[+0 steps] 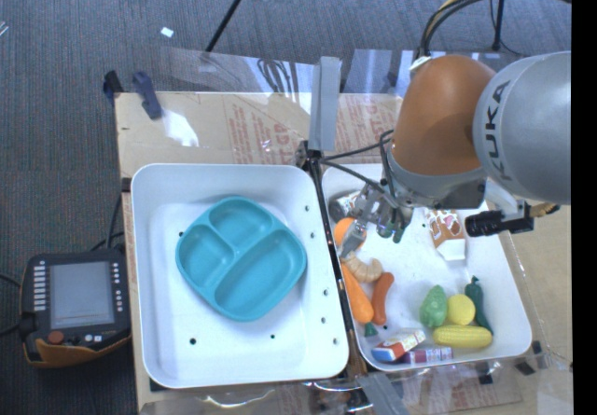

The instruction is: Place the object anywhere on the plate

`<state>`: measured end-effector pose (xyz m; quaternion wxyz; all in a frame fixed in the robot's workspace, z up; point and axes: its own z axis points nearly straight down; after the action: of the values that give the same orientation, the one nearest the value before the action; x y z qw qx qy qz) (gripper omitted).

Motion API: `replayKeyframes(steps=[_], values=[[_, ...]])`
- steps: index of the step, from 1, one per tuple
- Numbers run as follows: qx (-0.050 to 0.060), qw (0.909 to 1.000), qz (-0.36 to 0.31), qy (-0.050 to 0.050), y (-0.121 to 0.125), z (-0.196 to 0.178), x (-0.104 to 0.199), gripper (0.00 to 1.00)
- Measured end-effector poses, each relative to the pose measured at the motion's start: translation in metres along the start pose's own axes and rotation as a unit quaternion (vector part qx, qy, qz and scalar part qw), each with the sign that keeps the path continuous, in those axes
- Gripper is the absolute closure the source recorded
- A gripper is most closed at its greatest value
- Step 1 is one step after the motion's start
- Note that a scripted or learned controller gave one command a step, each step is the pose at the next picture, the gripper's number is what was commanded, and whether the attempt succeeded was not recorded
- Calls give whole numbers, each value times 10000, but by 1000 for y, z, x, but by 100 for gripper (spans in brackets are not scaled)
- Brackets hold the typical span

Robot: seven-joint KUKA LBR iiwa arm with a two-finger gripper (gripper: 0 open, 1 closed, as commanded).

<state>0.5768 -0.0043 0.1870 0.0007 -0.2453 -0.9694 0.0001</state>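
Note:
A light blue plate (pixel 242 257) with three compartments lies in the left white bin (pixel 154 311), with nothing on it. My gripper (pixel 378 230) hangs under the orange-banded wrist over the upper left part of the right bin (pixel 519 311). Its fingers stand apart and nothing shows between them. A small orange ball (pixel 344 230) sits just left of the left finger, by the bin's left wall. Below the gripper lie a tan pastry piece (pixel 369 269), a carrot (pixel 358 298) and a red sausage (pixel 382 288).
More toy food fills the right bin: a green pepper (pixel 432 306), a lemon (pixel 460 309), a corn cob (pixel 462 337), a dark green vegetable (pixel 478 296), a small carton (pixel 401 344) and a white packet (pixel 448 229). A teach pendant (pixel 75 303) sits off the bench at left.

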Motion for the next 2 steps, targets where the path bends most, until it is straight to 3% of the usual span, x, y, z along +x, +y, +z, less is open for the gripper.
replayKeyframes(steps=[1,2], values=[[6,9963,862,13,38,-5,46,100],[17,9885,1509,17,104,7,105,100]])
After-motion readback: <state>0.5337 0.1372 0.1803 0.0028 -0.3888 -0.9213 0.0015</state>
